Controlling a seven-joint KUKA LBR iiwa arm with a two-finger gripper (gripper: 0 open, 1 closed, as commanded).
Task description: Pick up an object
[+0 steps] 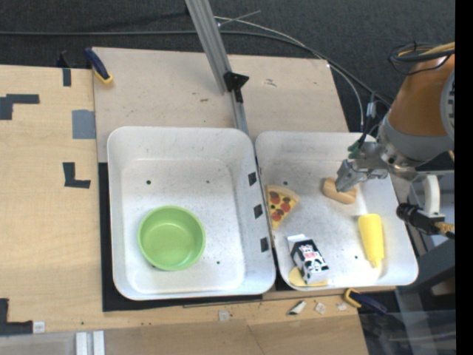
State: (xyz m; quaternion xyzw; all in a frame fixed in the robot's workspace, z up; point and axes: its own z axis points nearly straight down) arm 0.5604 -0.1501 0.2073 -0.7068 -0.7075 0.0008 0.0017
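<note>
My gripper (349, 180) hangs low over the right bin (310, 150), its tip right at a tan bread-like piece (337, 192) near the bin's far right side. The piece lies on the bin floor, partly covered by the gripper. A pizza slice (281, 203) lies at the bin's left wall. A yellow corn cob (371, 237) rests toward the right edge. A small black-and-white carton (309, 258) sits near the front, over a pale flat piece (298, 276). A green bowl (171, 237) stands in the left bin (148, 154).
A grey pole (214, 43) slants down from the top to the bins' shared wall. Cables (347, 80) run across the bench toward the arm. Yellow clamps sit at the bench's far left corner (100, 66) and front right (362, 299).
</note>
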